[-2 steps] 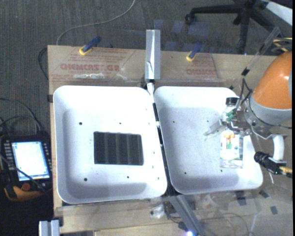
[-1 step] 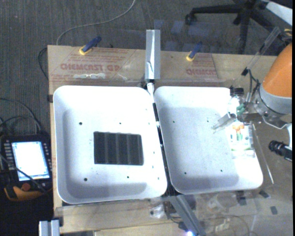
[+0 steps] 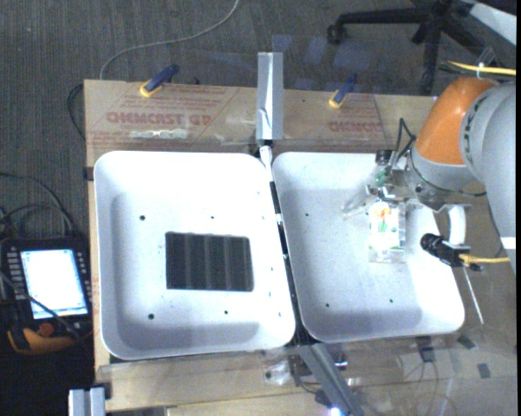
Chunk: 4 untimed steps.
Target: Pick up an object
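A dark ribbed rectangular pad (image 3: 209, 261) lies flat in the middle of the left bin (image 3: 121, 189). In the right bin (image 3: 329, 284), a clear plastic packet (image 3: 387, 230) with orange and green contents lies near the right wall. My gripper (image 3: 385, 183) hangs over the upper right part of the right bin, right at the packet's upper end. The grey arm with its orange band (image 3: 449, 133) hides the gripper's upper part. I cannot tell whether the gripper touches the packet.
A metal post (image 3: 269, 94) stands at the back between the two bins. Two clamps (image 3: 159, 79) (image 3: 342, 90) sit on the back board. A black cable fitting (image 3: 439, 247) sticks out beside the right bin's right wall. A handheld pendant (image 3: 45, 282) lies far left.
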{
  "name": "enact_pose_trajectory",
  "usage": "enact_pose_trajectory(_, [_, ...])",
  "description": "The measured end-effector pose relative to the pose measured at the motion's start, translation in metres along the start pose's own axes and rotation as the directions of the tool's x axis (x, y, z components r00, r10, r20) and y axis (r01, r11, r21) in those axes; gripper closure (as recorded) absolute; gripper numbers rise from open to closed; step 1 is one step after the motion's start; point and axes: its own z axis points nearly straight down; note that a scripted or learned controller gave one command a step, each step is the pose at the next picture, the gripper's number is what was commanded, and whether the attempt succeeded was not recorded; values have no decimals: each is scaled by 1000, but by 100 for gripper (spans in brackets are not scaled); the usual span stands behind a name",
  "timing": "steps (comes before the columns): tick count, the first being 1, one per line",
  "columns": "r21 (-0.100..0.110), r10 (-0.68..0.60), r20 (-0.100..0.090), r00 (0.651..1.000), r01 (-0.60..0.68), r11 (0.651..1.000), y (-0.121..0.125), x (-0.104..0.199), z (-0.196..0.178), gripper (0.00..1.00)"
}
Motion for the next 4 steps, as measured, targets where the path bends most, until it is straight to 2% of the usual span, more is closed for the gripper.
enact_pose_trajectory(1, [3, 148, 0, 989, -148, 989, -13, 12, -30, 100])
enact_pose_trajectory(2, [1, 76, 0, 997, -76, 997, 19, 49, -77, 100])
enact_pose_trajectory(3, [-10, 169, 6, 986, -169, 986, 47, 32, -12, 100])
enact_pose_trajectory(4, [0, 57, 3, 998, -57, 998, 47, 112, -107, 100])
